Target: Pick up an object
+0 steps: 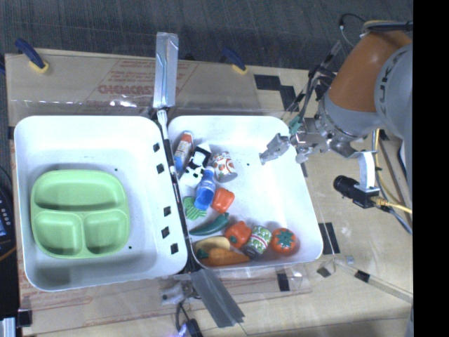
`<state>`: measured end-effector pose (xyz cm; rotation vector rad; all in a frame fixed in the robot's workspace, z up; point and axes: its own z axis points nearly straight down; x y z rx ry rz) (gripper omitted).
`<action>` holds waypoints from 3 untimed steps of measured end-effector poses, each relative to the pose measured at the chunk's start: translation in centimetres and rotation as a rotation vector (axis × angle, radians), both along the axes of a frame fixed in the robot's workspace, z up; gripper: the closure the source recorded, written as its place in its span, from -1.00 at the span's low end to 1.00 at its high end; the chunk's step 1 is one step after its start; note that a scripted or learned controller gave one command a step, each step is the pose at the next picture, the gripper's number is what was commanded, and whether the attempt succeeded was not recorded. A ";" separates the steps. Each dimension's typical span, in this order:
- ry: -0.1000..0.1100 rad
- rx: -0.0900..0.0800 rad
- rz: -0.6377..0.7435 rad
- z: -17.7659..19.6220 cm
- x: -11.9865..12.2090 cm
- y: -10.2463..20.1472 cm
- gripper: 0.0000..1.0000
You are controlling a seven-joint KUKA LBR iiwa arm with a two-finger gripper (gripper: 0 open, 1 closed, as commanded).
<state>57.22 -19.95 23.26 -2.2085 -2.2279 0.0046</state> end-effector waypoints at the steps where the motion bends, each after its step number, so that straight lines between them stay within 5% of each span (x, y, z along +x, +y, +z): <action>1: 0.000 -0.001 -0.029 1.6 0.5 7.2 -1.00; 2: 0.001 0.001 0.280 -0.8 -3.6 12.1 -1.00; 3: -0.002 -0.001 0.225 -3.5 -0.9 9.3 -1.00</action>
